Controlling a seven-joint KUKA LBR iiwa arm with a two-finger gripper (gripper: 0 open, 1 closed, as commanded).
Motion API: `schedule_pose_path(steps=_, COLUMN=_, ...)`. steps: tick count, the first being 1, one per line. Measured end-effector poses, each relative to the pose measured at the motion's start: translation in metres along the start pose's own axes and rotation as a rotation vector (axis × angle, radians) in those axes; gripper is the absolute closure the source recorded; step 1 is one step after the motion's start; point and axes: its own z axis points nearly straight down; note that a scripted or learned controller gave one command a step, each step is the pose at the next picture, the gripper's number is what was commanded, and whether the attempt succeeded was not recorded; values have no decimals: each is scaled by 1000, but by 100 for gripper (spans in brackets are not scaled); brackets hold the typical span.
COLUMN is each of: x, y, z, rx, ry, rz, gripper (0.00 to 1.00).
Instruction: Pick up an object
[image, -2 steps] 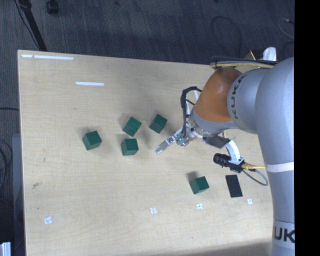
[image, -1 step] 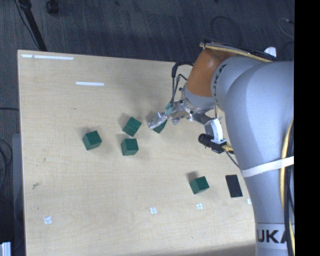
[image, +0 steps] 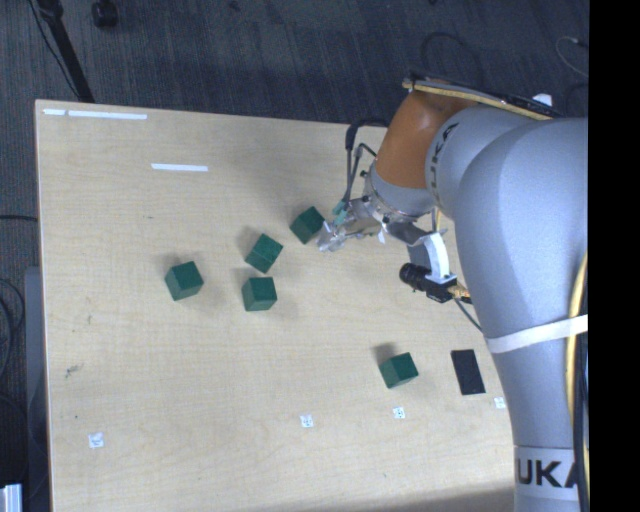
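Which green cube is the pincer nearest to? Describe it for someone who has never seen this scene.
Find the grey arm on the right; its pincer reaches left over the wooden table. The green cube beside its tip is the one. The other cubes lie further away.

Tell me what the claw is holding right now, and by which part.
Cannot be told. The claw sits right beside a green cube, but the view doesn't show the cube between its fingers.
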Motion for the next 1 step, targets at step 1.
schedule_pose_path(steps=1, x=0, y=0, z=0, rx=0, ry=0, rz=0, gripper=0)
